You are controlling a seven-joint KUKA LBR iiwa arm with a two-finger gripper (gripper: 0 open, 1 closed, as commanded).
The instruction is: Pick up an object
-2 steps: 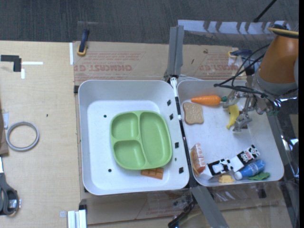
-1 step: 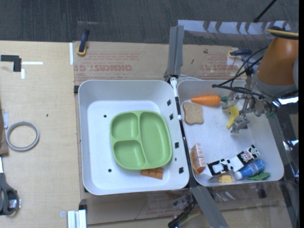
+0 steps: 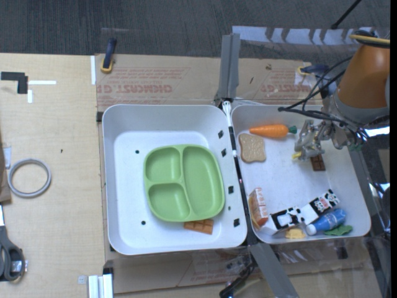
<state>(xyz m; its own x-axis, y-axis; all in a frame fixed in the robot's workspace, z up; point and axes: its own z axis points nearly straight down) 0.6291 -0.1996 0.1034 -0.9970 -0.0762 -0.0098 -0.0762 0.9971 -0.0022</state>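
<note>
The arm enters over the right bin (image 3: 356, 185) and its gripper (image 3: 308, 143) hangs low near that bin's far edge, toward the far right corner. Whether the gripper is wide, narrow or holding anything cannot be told at this resolution.

**Step in hand.** Judged from the pose, this is the approach or grasp stage. No object is visibly lifted.

**Candidate objects, right bin.**
- Chocolate piece (image 3: 317, 162): small, brown, flat, rectangular; just beside the gripper, on its near side. Likeliest target.
- Carrot (image 3: 269, 130): orange, tapered, smooth; at the far edge, toward the far left corner.
- Bread slice (image 3: 252, 148): tan, flat, matte; near the left edge, beside the carrot.
- Carton (image 3: 258, 207): orange and white, boxy; at the left edge near the near left corner.
- Black and white toy (image 3: 304, 212), blue bottle (image 3: 327, 220): along the near edge.

**Left bin** (image 3: 118, 166). Holds a green divided plate (image 3: 183, 182), smooth moulded plastic with three compartments, at its centre. A brown waffle (image 3: 200, 226), gridded, lies touching the plate's near rim.

**Next move.** If the chocolate piece is the target, the gripper must straddle its short sides, close, then rise straight. A thin, flat item on a smooth bin floor is likely to slip.
</note>
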